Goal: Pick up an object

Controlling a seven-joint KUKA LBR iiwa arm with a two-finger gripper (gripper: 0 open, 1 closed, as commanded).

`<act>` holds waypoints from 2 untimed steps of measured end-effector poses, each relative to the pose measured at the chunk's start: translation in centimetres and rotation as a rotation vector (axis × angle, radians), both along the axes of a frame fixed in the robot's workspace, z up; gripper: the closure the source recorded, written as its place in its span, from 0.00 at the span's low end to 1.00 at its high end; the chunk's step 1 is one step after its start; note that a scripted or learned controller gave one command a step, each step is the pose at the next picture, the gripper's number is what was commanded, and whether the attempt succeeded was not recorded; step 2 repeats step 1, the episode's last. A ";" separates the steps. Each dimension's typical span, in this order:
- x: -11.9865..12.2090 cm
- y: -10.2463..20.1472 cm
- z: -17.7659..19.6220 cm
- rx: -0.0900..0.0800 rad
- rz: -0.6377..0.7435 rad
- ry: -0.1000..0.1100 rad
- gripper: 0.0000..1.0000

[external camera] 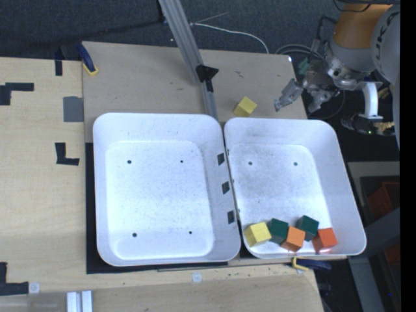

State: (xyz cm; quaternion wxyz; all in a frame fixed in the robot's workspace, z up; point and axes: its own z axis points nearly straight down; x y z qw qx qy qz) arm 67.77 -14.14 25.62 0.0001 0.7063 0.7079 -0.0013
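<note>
Nearest the camera, five blocks crowd the right bin's [338,174] near edge: a yellow block [258,232], two dark green blocks [279,227], an orange block [294,238] and a red-orange block [325,238], touching or just beside one another, probably gathered there by the bin's sloped wall. Another yellow cube [246,106] lies on the bench beyond the bins' far rims. The gripper [296,95] hangs past the right bin's far right corner, holding nothing visible; whether its jaws are apart cannot be told.
</note>
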 end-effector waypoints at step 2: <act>0.2 -5.7 -4.6 0.000 -0.005 0.003 0.00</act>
